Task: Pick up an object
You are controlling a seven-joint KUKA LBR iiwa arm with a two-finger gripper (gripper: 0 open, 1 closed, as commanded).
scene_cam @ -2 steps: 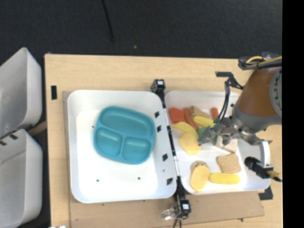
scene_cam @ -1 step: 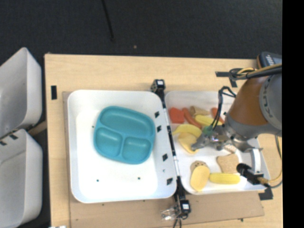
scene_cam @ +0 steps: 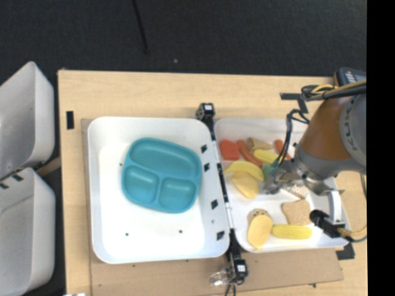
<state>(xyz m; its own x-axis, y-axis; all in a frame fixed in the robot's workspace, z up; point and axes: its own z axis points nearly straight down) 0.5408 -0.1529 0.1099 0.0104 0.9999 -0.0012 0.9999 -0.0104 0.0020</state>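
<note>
I count two white bins, one point(scene_cam: 99, 227) far off from my fingers and one point(scene_cam: 247, 127) beneath them. The far bin holds a single teal divided plate point(scene_cam: 162, 174). Around my fingers I make out four yellow pieces: one point(scene_cam: 244, 184) just beside them, one point(scene_cam: 266, 155) just above, one oval point(scene_cam: 259, 230) and one long piece point(scene_cam: 292, 231) below. Two orange-red pieces point(scene_cam: 229, 148) point(scene_cam: 245, 151) lie near. One tan toast slice point(scene_cam: 297, 212) sits below my fingers.

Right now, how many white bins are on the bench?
2. The left bin holds a teal plate; the right bin holds toy food, with the arm over it.
</note>
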